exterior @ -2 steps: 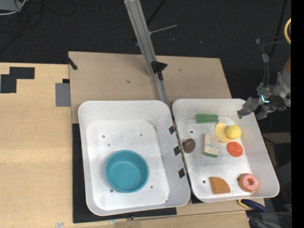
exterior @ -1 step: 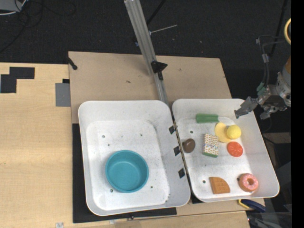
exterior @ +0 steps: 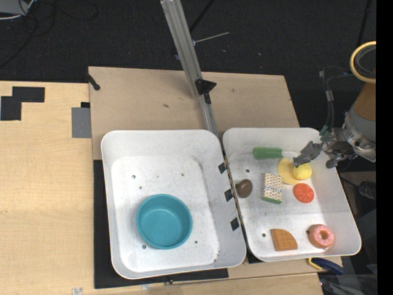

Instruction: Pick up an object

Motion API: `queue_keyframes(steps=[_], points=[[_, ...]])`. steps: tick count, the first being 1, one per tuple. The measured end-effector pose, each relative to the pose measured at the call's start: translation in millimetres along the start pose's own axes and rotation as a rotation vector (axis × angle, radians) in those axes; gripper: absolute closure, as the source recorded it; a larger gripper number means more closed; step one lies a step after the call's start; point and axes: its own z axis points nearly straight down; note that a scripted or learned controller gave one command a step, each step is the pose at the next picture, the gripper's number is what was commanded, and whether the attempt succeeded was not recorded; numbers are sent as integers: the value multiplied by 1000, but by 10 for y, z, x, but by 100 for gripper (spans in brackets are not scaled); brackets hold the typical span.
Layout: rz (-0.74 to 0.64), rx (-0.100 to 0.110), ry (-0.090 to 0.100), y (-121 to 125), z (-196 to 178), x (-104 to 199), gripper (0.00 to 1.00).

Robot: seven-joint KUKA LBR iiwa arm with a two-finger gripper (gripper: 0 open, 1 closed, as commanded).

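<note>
you see the gripper (exterior: 314,154) above the right bin (exterior: 344,217), fingers spread apart, one fingertip at the yellow object (exterior: 291,172), nothing clamped.

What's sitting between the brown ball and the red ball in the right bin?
In the camera view, the patterned block lies between the brown ball and the red ball, apart from both, on the right bin floor.

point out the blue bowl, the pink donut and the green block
blue bowl (exterior: 164,220), camera view, on its inner floor
pink donut (exterior: 321,236), camera view, on its frosted ring
green block (exterior: 268,153), camera view, on its top face
</note>
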Motion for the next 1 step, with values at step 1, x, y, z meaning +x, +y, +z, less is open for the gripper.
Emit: queue_keyframes(steps=[1], points=[[0,-1,0,-26,486,93,0]])
